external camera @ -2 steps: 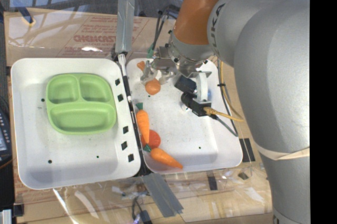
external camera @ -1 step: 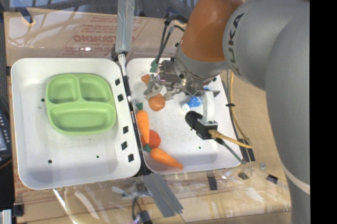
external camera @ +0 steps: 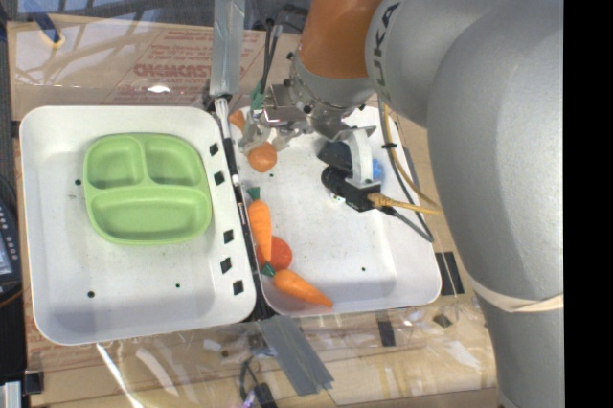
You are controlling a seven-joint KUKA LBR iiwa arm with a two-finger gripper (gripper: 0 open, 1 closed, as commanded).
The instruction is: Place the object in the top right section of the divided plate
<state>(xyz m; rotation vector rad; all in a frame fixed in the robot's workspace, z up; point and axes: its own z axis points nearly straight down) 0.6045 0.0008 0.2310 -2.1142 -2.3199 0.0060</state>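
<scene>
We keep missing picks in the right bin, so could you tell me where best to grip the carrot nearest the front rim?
Grip the carrot across its thick middle, coming straight down from above. It lies flat and slanted, leafy end toward the divider, so set the fingers crosswise to its length.

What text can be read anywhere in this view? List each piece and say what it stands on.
"KUKA": dark letters running down the grey arm, just below its orange band; only part of the word is in plain sight.
Red printing on the cardboard sheet behind the left bin, under clear film: too blurred to read.
Green divided plate: no lettering to be seen.
</scene>
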